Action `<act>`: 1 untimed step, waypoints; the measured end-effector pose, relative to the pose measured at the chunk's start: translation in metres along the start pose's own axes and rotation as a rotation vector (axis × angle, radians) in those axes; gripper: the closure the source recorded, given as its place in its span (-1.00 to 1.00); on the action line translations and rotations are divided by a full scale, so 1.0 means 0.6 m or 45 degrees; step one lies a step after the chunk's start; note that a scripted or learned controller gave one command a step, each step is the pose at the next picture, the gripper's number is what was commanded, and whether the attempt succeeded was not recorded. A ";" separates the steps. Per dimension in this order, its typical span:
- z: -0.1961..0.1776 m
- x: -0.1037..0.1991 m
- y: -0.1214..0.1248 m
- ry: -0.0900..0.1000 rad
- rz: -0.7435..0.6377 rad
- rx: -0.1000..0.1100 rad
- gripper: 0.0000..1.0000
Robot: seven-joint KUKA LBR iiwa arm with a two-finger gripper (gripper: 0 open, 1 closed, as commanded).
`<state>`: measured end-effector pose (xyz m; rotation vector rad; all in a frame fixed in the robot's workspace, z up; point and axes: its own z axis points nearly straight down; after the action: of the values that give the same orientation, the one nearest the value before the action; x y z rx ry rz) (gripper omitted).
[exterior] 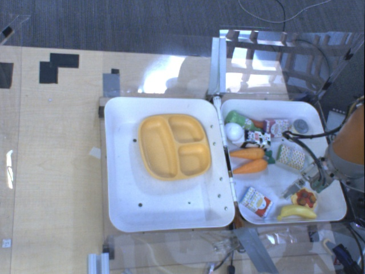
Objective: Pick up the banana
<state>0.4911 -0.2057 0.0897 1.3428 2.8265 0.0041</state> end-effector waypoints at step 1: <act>-0.038 0.078 0.061 0.006 -0.450 0.002 -1.00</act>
<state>0.4895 -0.1461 0.1123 0.8264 3.0231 0.0019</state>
